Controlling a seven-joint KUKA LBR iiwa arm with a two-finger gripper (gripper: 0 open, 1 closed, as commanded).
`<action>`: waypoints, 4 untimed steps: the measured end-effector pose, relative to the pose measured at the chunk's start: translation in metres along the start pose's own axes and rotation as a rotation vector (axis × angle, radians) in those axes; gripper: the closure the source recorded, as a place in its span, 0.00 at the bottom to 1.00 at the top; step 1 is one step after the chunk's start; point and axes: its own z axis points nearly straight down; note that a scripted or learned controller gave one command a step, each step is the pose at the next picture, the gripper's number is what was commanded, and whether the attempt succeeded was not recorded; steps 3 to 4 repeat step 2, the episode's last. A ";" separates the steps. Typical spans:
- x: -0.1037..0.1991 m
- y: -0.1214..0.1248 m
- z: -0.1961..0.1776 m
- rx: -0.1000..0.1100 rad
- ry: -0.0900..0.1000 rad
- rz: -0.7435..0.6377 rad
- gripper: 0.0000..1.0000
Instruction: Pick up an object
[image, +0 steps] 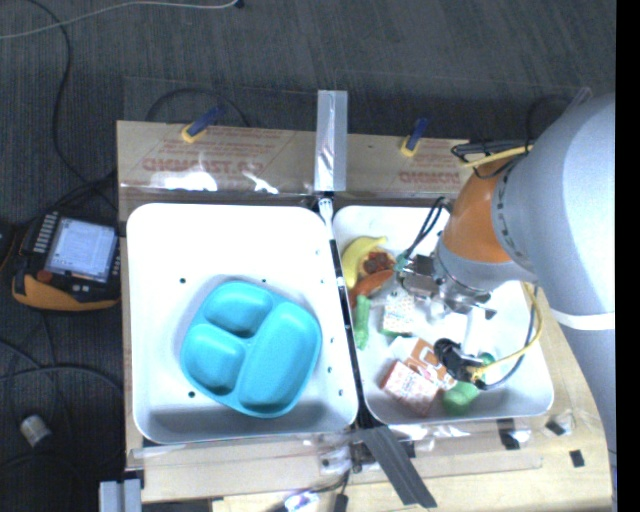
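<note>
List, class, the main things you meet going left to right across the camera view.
Orange-cased handheld device → blue plastic divided tray → yellow banana → red-and-white carton → orange band of the grey arm.

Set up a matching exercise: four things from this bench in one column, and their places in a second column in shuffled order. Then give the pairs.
Things:
1. blue divided plate
2. banana
3. orange carton
4. handheld device

Places:
A. near side of the right bin
B. on the floor, left of the bench
C. left bin
D. far left corner of the right bin

Pairs: 1-C, 2-D, 3-A, 4-B
</note>
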 end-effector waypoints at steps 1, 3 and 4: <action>0.000 0.000 -0.009 0.002 -0.001 -0.002 1.00; 0.019 0.018 -0.114 0.013 -0.004 -0.140 1.00; 0.019 0.018 -0.114 0.013 -0.004 -0.140 1.00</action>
